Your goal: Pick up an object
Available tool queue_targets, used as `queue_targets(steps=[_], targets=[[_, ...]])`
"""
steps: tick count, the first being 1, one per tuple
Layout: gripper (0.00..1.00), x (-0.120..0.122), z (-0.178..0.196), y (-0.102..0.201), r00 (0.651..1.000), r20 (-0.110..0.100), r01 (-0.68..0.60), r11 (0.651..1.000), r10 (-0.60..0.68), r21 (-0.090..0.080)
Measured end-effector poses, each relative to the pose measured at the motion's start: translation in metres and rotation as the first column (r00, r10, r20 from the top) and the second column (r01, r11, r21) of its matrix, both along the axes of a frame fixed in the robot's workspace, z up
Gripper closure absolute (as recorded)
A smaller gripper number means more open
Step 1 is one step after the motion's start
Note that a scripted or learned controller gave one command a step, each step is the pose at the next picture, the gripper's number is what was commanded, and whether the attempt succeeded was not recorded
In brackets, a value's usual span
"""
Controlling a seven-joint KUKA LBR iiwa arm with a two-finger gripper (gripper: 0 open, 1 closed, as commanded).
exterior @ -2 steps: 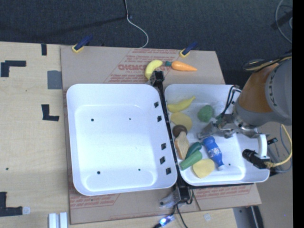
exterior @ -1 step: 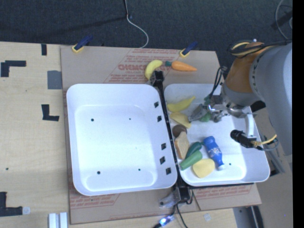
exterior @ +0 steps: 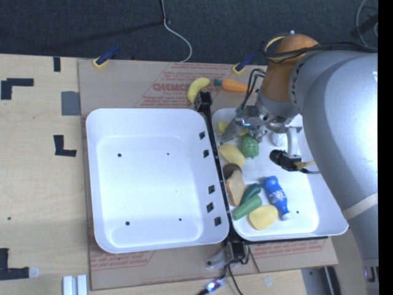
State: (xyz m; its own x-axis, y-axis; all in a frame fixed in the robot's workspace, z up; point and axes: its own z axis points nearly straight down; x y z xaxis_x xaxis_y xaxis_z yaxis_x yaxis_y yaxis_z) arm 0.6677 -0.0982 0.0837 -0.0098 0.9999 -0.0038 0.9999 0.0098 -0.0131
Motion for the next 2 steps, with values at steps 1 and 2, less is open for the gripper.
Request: queue_targets(steps=[1,2], targets=[[1.0,-0.001,0.01,-0.002,1.0,0.008,0.006,1.0,-0.006,0.001],[1.0,-0.062,0.0,0.001,1.0,0.008,0.01,1.0,-0.01,0.004]])
